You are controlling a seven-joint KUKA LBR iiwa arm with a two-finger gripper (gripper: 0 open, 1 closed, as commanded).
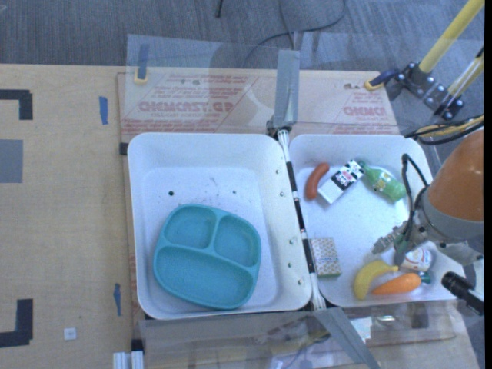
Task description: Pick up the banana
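Observation:
The yellow banana (pixel 367 277) lies near the front edge of the right bin (pixel 350 225), curved, with its right end touching an orange carrot (pixel 397 284). My gripper (pixel 394 246) hangs just above and to the right of the banana, at the bin's right side. It is open, with nothing between its fingers. The grey arm with its orange band (pixel 460 184) comes in from the right and hides part of the bin's right wall.
In the right bin lie a red sausage (pixel 315 181), a black-and-white carton (pixel 345 178), a green toy (pixel 383 183) and a small patterned box (pixel 326 256). The left bin (pixel 200 167) holds a teal divided plate (pixel 206 255).

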